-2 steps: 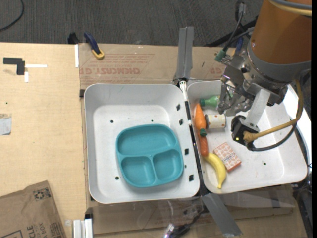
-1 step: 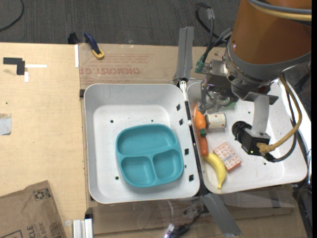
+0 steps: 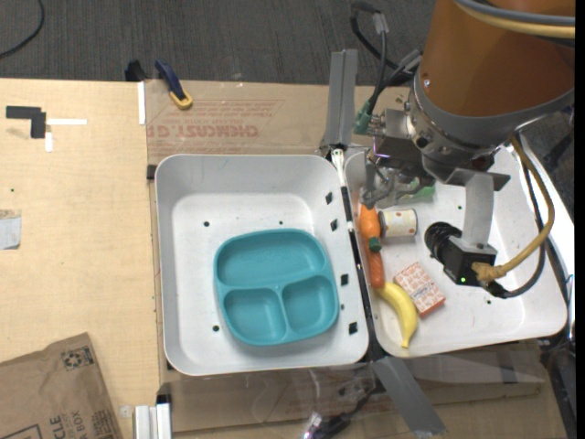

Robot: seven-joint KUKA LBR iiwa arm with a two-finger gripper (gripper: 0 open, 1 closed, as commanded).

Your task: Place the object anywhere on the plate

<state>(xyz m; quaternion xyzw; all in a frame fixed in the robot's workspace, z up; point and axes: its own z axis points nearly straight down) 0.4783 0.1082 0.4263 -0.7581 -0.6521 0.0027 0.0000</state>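
A teal plate with three compartments lies in the left white bin. In the right bin lie an orange carrot, a yellow banana, a small red-and-white box and a white can on its side. My gripper hangs over the right bin's far left corner, just above the carrot's top end and the can. The wrist hides most of its fingers, and nothing can be seen held between them.
The grey and orange arm covers the right bin's far side. A black camera unit with cables sticks out beside the can. A clamp lies on the cardboard behind the left bin. A metal divider separates the bins.
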